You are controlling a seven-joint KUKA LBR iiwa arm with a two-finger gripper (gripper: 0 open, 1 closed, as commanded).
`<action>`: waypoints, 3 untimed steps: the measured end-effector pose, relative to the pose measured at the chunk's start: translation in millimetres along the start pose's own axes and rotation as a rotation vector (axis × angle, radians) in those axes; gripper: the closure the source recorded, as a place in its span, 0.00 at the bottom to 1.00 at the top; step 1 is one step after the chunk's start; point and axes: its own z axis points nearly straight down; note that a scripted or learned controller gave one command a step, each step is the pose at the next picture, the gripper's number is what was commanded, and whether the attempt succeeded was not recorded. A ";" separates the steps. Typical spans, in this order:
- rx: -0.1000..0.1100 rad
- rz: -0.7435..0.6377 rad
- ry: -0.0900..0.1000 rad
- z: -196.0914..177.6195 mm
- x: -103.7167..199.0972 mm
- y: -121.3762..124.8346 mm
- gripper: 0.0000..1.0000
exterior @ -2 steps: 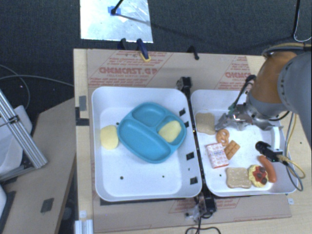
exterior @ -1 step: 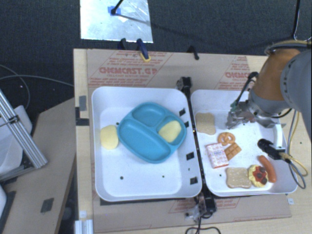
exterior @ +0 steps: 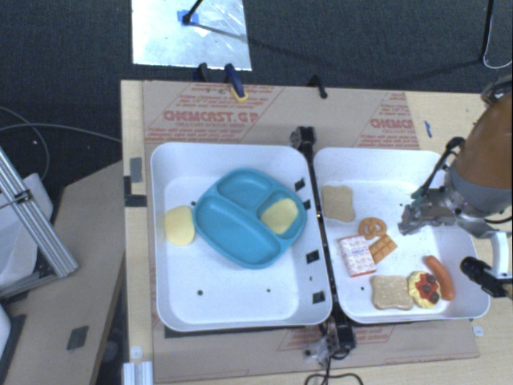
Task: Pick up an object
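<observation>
The pincer [exterior: 410, 219] is hovering over the right bin [exterior: 401, 160], and I cannot tell its state. Nothing is being lifted; the pretzel [exterior: 371, 228], sausage [exterior: 439, 277] and toast [exterior: 390, 293] are lying in that bin, ungrasped.

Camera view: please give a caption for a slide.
Grey arm's gripper hovers over right white bin of toy food.
</observation>
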 end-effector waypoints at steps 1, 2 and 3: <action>-0.002 -0.006 0.000 -0.5 6.6 8.5 1.00; -0.004 -0.006 0.000 4.6 11.1 35.1 1.00; 0.000 -0.002 0.000 0.7 -10.2 -0.6 1.00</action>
